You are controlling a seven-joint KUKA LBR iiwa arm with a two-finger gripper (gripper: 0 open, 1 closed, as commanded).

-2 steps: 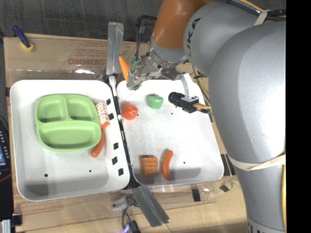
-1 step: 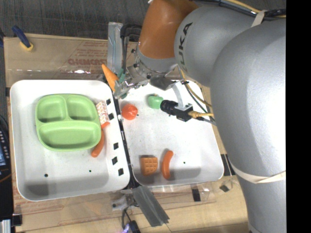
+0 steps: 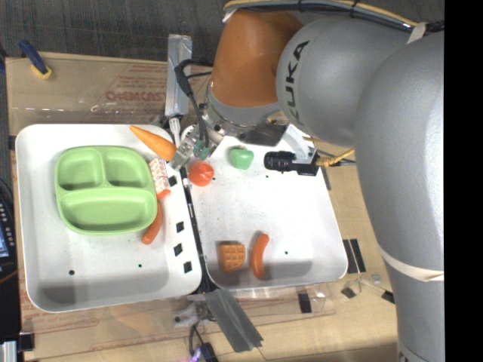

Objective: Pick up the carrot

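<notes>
Orange and tapered, the carrot [image 3: 153,142] lies in the left bin [image 3: 38,225], near its back right corner, with its thick end toward the wall between the two bins and its tip pointing back and left. It sits just beside the green divided plate [image 3: 106,188]. The gripper [image 3: 190,146] hangs low at that same dividing wall, right at the carrot's thick end; whether it is touching the carrot cannot be told from this angle, and how far apart the fingers stand cannot be told either, so no hold on the carrot can be claimed.

Other items lie nearby. A small patterned packet [image 3: 159,175] and an orange sausage-shaped piece [image 3: 152,228] rest by the plate's right edge. In the right bin [image 3: 309,225] are a red tomato [image 3: 201,173] just beside the gripper, a green pepper [image 3: 241,157], a waffle [image 3: 232,256] and a hot dog [image 3: 259,255].

To do this step well, the fingers probably need to straddle the carrot across its thick end, clear of the bin wall and the plate rim, then close firmly before lifting straight up.
</notes>
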